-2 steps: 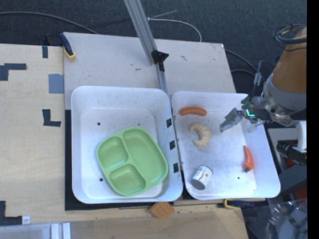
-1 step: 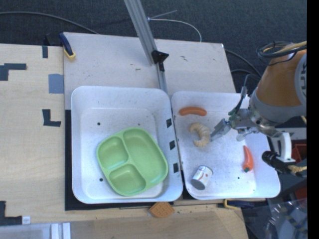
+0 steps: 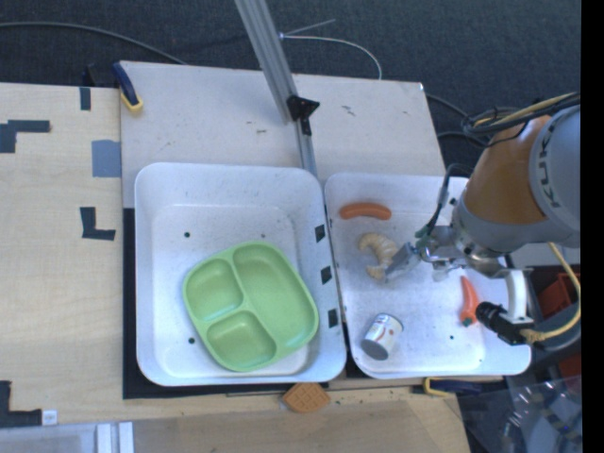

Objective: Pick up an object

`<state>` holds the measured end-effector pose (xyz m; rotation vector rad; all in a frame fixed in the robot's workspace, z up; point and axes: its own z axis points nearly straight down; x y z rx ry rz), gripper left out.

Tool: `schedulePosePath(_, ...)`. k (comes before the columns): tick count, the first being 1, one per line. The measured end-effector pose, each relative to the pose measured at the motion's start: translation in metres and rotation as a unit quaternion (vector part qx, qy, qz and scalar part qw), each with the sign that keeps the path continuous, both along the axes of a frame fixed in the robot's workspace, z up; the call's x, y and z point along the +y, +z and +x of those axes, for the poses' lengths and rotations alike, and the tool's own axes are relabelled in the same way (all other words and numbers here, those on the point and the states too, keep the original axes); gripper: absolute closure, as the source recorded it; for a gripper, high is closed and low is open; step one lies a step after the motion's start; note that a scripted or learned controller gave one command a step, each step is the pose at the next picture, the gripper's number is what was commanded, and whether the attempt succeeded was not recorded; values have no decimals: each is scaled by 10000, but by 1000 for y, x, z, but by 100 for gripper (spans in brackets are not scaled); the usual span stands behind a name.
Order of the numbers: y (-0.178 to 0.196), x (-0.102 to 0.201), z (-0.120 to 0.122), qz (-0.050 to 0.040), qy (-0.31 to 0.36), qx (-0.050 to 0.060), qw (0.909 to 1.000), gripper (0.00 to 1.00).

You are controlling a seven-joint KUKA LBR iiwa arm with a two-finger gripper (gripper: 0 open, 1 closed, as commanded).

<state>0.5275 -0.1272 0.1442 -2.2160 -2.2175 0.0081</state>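
down in the right bin point(image 3: 491, 359) sits the gripper point(image 3: 396, 264), its dark fingers reaching left toward a pale beige curved object point(image 3: 377, 250) and touching or almost touching its lower right end; whether the fingers are apart or together i cannot tell. an orange-red sausage-shaped object point(image 3: 364, 211) lies just above it, near the bin's upper edge. a small silver can point(image 3: 379, 335) lies on its side lower down. a small orange piece point(image 3: 468, 301) lies beneath the wrist. a green divided plate point(image 3: 249, 305) sits in the left bin point(image 3: 151, 253).
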Motion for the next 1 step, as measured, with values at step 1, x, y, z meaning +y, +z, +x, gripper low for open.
schedulePosePath(1,-53,1,-1,-4,3,-21,10000,0)
